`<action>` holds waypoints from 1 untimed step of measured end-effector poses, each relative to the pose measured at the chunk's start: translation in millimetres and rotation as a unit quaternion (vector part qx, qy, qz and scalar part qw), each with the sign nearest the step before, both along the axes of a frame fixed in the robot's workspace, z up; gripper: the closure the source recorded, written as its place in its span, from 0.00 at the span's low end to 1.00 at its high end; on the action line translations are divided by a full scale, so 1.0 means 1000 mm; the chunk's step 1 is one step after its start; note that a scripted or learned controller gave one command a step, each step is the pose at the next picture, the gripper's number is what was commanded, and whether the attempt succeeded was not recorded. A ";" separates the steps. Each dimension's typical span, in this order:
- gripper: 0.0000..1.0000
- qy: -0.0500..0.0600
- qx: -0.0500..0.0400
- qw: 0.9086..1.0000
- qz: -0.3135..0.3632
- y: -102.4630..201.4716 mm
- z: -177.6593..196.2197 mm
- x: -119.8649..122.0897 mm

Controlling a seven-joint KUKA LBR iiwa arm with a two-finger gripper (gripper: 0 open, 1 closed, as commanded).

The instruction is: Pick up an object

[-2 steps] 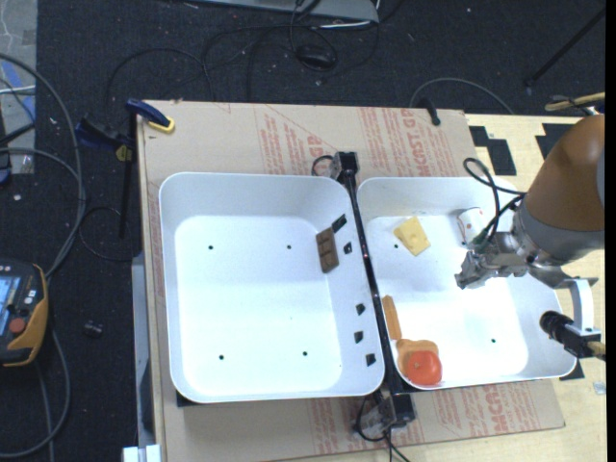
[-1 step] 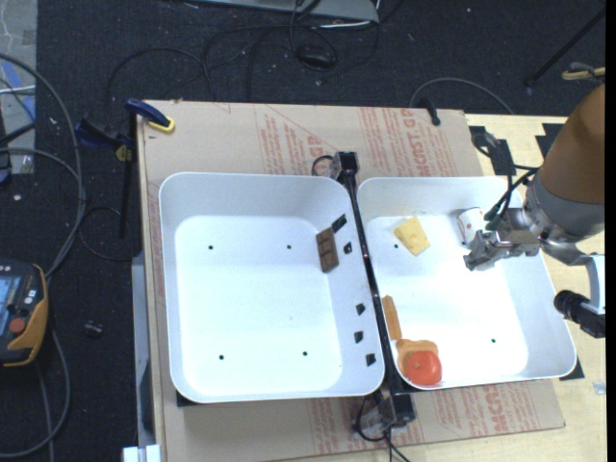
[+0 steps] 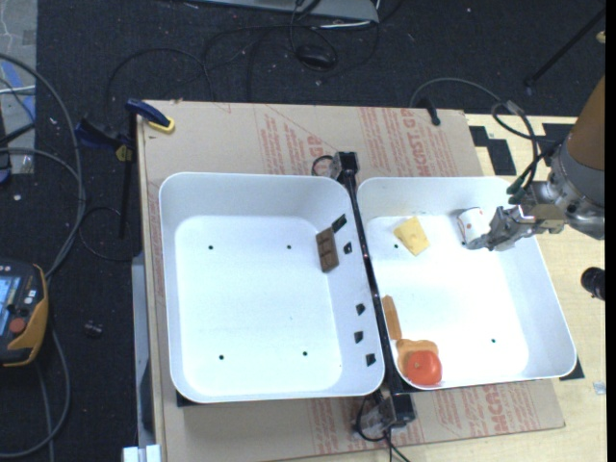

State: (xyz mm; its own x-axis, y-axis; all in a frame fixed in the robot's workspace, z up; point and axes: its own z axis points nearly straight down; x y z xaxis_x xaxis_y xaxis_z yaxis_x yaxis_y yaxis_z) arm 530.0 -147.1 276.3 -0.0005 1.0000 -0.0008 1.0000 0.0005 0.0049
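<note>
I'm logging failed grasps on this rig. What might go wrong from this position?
The hand is right beside the small white object near the right bin's far wall; it may nudge it against the wall rather than grasp it. The yellow wedge lies close by and might get bumped.

Dark carpet floor (image 3: 87,56), loose cables (image 3: 241,41), cardboard-topped bench (image 3: 289,128).
</note>
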 end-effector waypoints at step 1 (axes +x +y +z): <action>1.00 0.003 0.001 1.000 0.002 0.052 -0.017 0.006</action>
State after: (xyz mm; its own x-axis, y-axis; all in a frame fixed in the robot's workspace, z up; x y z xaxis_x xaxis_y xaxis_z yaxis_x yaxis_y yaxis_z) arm 535.6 -94.8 259.4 -0.0041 1.0000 0.0010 1.0000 0.0041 -0.0012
